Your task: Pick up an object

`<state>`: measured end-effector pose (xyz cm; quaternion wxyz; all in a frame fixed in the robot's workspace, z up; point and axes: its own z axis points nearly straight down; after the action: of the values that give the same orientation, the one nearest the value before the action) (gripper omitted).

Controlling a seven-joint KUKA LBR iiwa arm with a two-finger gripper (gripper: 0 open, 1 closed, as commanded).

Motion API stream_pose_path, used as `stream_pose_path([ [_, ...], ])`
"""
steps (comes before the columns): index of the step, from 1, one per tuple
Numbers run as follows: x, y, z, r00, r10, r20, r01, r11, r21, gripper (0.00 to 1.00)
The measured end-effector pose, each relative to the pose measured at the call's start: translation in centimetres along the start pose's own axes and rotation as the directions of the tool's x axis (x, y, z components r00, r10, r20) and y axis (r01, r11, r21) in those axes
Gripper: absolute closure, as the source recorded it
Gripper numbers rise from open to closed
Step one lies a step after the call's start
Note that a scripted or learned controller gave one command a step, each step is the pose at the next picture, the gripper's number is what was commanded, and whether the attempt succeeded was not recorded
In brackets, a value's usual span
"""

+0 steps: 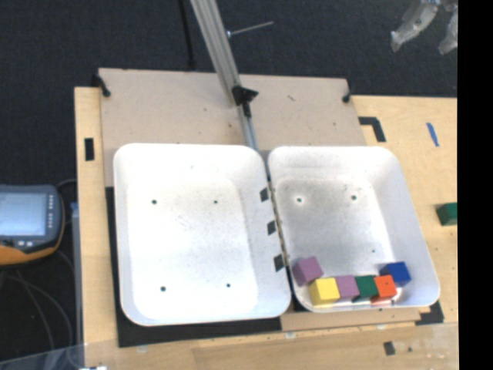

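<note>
Several small blocks lie along the near edge of the right bin [385, 176]: a purple block [308, 269], a yellow block [325, 290], a second purple block [347, 287], a green block [365, 287], an orange block [384, 287] and a blue block [396, 272]. They touch each other in a row. My gripper [422, 41] hangs high at the top right, far behind the bins and well away from the blocks. Its fingers [406, 31] are spread open with nothing between them.
The left bin [131, 206] stands beside the right one. A slanted metal pole [219, 45] rises behind the bins' join. A small green object [447, 213] lies on the bench at the right. A screen device [27, 218] sits at the left.
</note>
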<state>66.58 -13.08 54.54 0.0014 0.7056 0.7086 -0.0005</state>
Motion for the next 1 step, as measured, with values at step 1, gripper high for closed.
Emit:
stream_pose_path([
  [1, -3.14, 0.17, 5.44, 1.000, 0.008, 0.000, -0.008, 1.000, 0.006, 0.00],
])
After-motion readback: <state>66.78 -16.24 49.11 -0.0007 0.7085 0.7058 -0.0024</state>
